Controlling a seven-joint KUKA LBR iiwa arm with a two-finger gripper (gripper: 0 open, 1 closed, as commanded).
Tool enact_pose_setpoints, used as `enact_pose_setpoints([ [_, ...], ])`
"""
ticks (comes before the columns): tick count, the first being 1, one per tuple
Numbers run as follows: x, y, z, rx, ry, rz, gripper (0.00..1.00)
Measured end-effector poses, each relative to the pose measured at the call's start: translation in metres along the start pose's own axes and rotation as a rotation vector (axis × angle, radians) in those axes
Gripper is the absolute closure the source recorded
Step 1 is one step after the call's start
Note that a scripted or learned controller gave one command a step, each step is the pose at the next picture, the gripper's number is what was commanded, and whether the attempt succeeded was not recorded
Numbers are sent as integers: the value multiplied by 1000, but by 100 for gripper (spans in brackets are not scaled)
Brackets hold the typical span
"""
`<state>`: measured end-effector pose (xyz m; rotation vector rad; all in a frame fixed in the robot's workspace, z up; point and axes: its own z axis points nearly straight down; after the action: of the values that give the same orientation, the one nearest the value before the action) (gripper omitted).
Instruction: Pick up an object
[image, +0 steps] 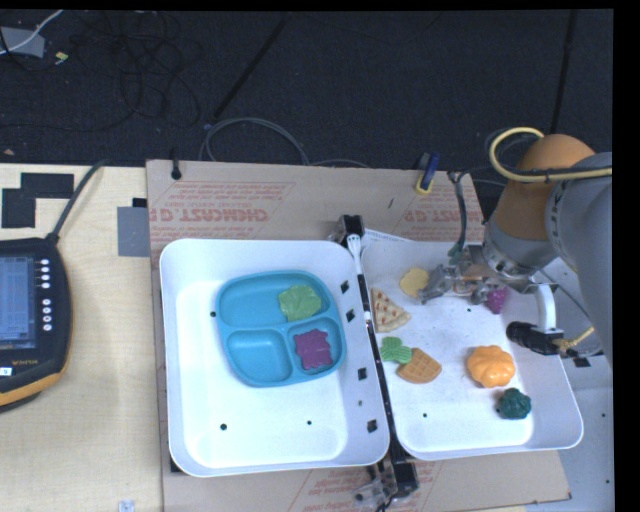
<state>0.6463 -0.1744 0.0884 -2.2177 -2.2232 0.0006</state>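
Nearest the front edge of the desk sits my right bin (560, 440), and in its front right corner lies a dark green piece (515, 404). Just behind that is an orange pumpkin-shaped piece (490, 366), and toward the bin's left wall a brown waffle-like piece (419, 368) touches a small green leafy one (395, 350). Further back along that wall lies a tan lattice wafer (388, 311), then a pale yellow lump (414, 281).

In the left bin (190, 420) a blue divided tray (255, 355) holds a magenta piece (314, 348) in its right front compartment and a light green one (300, 300) in the compartment behind it.

My gripper (462, 280) hangs low over the back of the right bin, between the yellow lump and a small purple piece (494, 297) that lies at its right. I can't tell whether it's spread or closed; nothing is visibly held.

I judge the yellow lump the closest fair target. To take it well I'd centre over it, straddle its narrow width, keep clear of the wafer in front of it, then close before lifting straight up.

On the cardboard behind the bins there's red printing, upside down from here; I can't read it with confidence
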Motion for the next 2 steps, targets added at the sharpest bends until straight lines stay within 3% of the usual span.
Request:
enact_pose_setpoints([
  [1,-42,-1,-105,-9,-5,4,0],
  [2,2,-5,6,16,9,0,0],
])
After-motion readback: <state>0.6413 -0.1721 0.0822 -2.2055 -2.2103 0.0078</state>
